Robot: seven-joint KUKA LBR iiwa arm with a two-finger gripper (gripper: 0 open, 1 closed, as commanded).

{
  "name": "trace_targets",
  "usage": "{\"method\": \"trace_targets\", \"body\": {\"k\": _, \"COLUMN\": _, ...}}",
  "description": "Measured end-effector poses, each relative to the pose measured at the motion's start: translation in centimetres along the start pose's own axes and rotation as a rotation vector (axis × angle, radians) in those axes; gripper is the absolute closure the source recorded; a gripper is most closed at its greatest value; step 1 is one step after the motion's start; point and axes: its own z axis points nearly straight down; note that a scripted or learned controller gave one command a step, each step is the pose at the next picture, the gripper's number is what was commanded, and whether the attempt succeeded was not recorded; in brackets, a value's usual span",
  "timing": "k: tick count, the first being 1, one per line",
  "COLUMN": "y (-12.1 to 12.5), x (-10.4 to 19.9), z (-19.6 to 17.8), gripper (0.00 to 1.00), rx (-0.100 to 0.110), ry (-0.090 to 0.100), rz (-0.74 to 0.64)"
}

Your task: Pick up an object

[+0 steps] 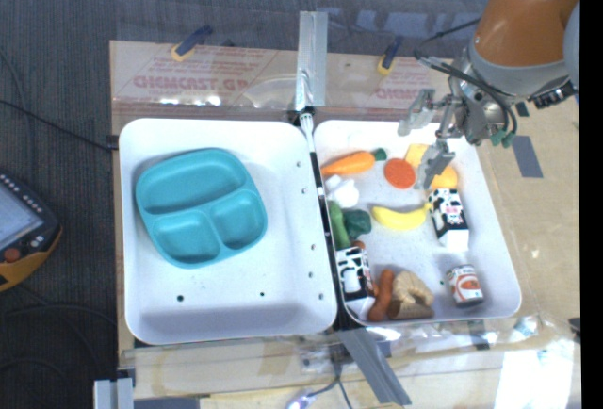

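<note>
Many toys around tomato

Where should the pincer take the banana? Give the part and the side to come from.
Probably at its middle, from straight above. The banana lies flat in the right bin, curved, long axis left to right, with bare floor on both long sides. Close the fingers across its narrow width; the carton crowds its right end.

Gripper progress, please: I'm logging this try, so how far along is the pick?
Done: the gripper has reached the right bin's upper end, by the yellow piece and the red-orange disc. In hand: nothing shows between its fingers. Left: closing on a toy and lifting; the carrot, banana and the rest lie in the bin.
</note>
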Motion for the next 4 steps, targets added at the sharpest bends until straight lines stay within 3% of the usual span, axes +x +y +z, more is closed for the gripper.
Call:
{"method": "trace_targets", "body": {"k": 1, "y": -3.0, "x": 0.2, "z": 12.7, "gripper": 0.00, "rx": 0.000, "ry": 0.002, "rz": 0.003}}
{"method": "trace_targets", "body": {"k": 2, "y": -4.8, "x": 1.2, "z": 17.2, "gripper": 0.00, "rx": 0.001, "ry": -0.010, "rz": -0.046}}
{"method": "trace_targets", "body": {"k": 3, "y": -1.2, "x": -2.0, "z": 17.2, "gripper": 0.00, "rx": 0.002, "ry": -0.009, "rz": -0.044}}
{"method": "trace_targets", "body": {"k": 4, "y": -5.2, "x": 5.3, "z": 17.1, "gripper": 0.00, "rx": 0.003, "ry": -0.008, "rz": -0.127}}
